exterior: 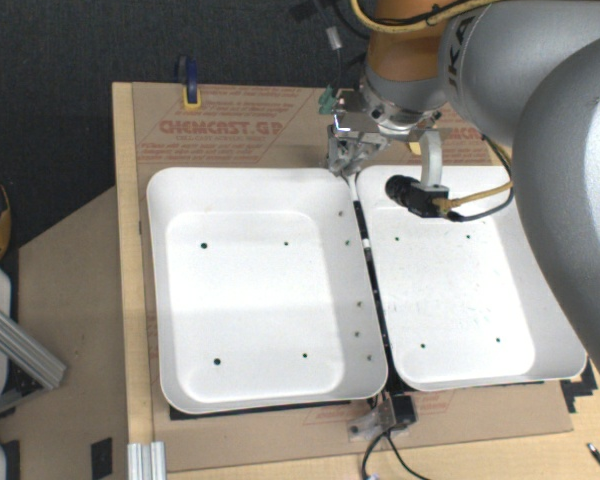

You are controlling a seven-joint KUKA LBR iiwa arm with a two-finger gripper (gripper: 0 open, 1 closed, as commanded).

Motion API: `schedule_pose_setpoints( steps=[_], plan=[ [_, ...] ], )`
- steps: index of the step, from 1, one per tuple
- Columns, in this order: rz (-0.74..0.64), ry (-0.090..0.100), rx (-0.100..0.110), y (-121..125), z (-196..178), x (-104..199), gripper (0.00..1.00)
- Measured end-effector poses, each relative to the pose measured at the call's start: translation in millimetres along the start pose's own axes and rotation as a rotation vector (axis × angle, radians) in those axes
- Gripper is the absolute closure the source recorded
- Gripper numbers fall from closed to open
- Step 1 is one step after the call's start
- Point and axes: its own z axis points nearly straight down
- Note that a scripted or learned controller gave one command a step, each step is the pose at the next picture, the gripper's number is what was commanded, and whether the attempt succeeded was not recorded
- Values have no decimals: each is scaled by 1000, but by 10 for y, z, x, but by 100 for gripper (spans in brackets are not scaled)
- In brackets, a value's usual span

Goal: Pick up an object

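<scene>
- Table: brown board nearest you, carrying both bins side by side. A small black plug with its cable lies on it just in front of the seam between them.
- Left bin: shallow and white. Its floor shows a few small dark dots with bare white between them.
- Right bin: the same, with dots of its own. The arm overhangs its right side.
- Object: you cannot tell from this view where the thing to be picked lies, and neither floor seems to offer you a clear target.
- Gripper: poised over the far end of the seam, where the two rims meet. You cannot tell whether it is open or closed, or whether it has hold of anything.
- Risk: a descent from here would probably meet the rims rather than a floor. Expect a knock, a shifted bin, or a closing on nothing, all caused by the aim over the seam.
- Clamp: blue and yellow, at the table's far edge, well apart from the gripper.
</scene>
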Motion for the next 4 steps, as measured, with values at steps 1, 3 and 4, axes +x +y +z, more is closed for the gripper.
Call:
schedule_pose_setpoints(
  steps=[1,3,4],
  plan=[
    [12,-4,-19,14,-860,-499,100],
    [1,0,-1,2,-139,46,100],
    [10,-4,-20,19,-804,-244,100]
  ],
)
